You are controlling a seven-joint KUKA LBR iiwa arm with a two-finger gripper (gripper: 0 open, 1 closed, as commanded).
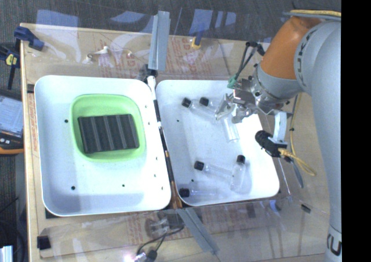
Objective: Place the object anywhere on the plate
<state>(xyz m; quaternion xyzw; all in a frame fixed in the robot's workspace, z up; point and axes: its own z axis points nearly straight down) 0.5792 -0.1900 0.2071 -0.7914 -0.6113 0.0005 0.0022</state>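
Camera view looks down on two white bins side by side: the left bin (52,191) holds a green plate (78,110) with a dark ribbed insert (108,133) lying in its hollow, and the right bin (191,139) holds several clear vials with black caps. One vial (195,107) lies near the far left of that bin, another vial (210,168) lies nearer the front, and a third vial (239,171) lies just right of it, well apart from the plate. The gripper (232,111) hangs over the far right part of the right bin, below the arm's orange band (284,46). A clear vial (231,130) lies just under it; whether it sits between them cannot be told
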